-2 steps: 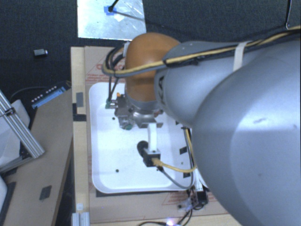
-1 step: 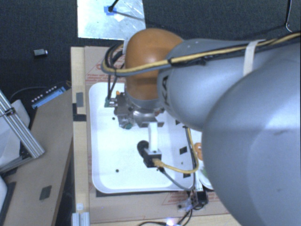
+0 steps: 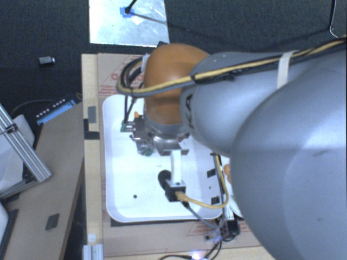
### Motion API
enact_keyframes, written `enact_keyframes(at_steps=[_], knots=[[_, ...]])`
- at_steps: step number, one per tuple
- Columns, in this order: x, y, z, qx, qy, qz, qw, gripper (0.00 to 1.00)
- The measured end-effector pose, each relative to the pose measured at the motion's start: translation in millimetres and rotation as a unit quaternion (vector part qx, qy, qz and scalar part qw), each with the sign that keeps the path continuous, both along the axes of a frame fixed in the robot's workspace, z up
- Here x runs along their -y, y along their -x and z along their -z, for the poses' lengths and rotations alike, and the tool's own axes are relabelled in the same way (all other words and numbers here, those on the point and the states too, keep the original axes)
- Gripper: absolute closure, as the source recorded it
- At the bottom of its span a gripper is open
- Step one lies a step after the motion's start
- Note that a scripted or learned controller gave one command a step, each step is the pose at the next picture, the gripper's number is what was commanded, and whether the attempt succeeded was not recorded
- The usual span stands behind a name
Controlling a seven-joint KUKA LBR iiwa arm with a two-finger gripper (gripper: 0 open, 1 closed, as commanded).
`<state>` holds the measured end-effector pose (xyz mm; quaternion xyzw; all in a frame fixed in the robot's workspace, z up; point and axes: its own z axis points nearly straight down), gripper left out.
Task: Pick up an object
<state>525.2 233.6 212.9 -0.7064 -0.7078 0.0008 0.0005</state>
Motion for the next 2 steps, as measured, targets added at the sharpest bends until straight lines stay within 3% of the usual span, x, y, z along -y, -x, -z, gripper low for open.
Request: enact_keyframes(at_steps=[1, 2], knots=[[0, 0, -24, 0.002, -0.0009, -0.001, 1.0000, 1.00], [0, 10, -17, 0.000, 0.0000, -0.001, 1.0000, 1.00]])
